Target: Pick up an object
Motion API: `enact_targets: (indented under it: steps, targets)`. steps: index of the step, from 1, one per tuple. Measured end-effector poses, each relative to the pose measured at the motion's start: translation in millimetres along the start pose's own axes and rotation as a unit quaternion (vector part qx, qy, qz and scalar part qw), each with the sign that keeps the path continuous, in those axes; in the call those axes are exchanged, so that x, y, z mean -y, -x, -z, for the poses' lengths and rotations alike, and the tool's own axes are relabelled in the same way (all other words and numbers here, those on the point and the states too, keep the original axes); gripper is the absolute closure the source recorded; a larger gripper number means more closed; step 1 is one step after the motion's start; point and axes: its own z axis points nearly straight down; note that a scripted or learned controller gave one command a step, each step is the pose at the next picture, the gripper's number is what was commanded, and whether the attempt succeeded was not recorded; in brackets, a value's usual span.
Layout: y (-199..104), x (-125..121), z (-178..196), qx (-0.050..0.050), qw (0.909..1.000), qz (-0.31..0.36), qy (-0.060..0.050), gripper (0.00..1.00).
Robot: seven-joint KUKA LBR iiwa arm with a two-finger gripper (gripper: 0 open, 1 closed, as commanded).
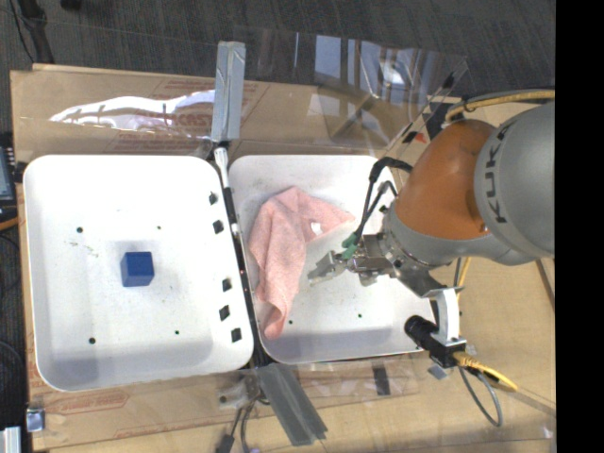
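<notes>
Camera view, looking down at a slant: two shallow white bins sit side by side on the bench, the left bin (57, 215) and the right bin (311, 347) meeting along a dark divider down the middle. A small blue cube (138, 268) rests on the floor of the left bin, a little left of that bin's centre and well apart from everything else. A pink cloth (283, 248) lies crumpled in the right bin, against its left side, running from the far middle toward the near left corner (its far end spreads rightward into a broader fold). The arm (472, 187) comes in from the right, its orange band above the wrist, and hangs over the right part of the right bin. The gripper (326, 265) points left, its tip just beside the cloth's right edge; its jaws look slightly apart, with nothing seen between them. Cables trail from the wrist toward the near right.
</notes>
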Motion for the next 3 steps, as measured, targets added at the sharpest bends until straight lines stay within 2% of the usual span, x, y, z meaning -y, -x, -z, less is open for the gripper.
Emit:
enact_targets:
  steps: [1,2,3]
  targets:
    - [-26.7,-81.0,-19.8,0.001,1.0000,-0.009,0.000,0.00]
    - [-10.0,-108.6,-103.6,0.000,0.9944,0.106,0.001,0.00]
    - [-10.3,-108.5,-94.0,0.000,0.9941,0.108,0.000,1.00]
